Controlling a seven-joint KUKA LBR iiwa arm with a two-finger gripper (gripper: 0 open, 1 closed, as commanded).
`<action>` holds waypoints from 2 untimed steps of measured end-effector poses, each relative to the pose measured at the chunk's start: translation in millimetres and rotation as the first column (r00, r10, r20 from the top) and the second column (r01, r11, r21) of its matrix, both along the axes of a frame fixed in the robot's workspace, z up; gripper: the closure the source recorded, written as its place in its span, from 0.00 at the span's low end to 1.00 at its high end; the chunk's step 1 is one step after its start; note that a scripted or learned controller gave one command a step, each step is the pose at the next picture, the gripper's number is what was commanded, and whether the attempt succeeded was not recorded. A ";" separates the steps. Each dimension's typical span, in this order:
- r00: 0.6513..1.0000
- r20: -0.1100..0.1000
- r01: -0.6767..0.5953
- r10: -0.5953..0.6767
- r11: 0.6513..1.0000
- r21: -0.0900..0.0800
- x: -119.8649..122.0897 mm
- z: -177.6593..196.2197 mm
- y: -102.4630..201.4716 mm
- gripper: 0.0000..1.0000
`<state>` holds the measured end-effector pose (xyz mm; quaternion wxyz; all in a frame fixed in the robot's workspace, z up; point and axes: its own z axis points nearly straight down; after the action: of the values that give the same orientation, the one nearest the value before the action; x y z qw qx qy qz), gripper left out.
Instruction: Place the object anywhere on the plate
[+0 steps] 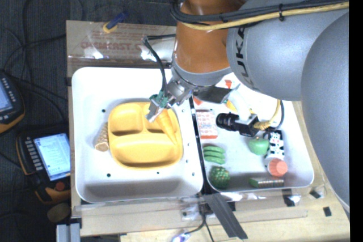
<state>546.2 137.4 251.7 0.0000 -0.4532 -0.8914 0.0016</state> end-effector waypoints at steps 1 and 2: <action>0.999 0.000 0.035 -0.035 0.999 0.001 -62.6 63.5 62.1 1.00; 0.955 0.002 0.296 -0.296 0.955 -0.001 -62.1 136.0 64.3 1.00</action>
<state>484.1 201.7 387.7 -0.0009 -0.5813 -0.8137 0.0015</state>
